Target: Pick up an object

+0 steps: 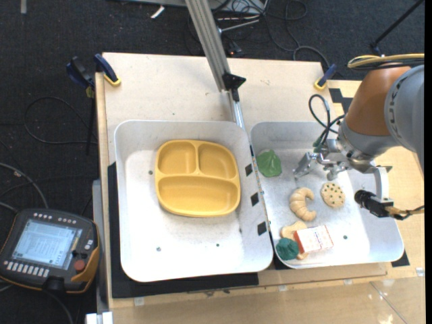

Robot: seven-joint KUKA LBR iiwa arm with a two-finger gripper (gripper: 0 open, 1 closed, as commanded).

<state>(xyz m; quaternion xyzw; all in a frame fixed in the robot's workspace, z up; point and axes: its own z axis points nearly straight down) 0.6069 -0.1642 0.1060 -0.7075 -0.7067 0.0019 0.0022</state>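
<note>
croissant [304, 203] upright, long axis vertical

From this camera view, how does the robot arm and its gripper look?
The arm is grey and rounded, with an orange band above the wrist. Black cables loop beside it. The gripper is small, metallic silver.

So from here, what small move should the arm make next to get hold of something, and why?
Probably a short drop toward the round speckled cookie: the end effector sits above the right white bin, the cookie just beside it and lying apart from the tan croissant, so it looks like the easiest grab.
</note>
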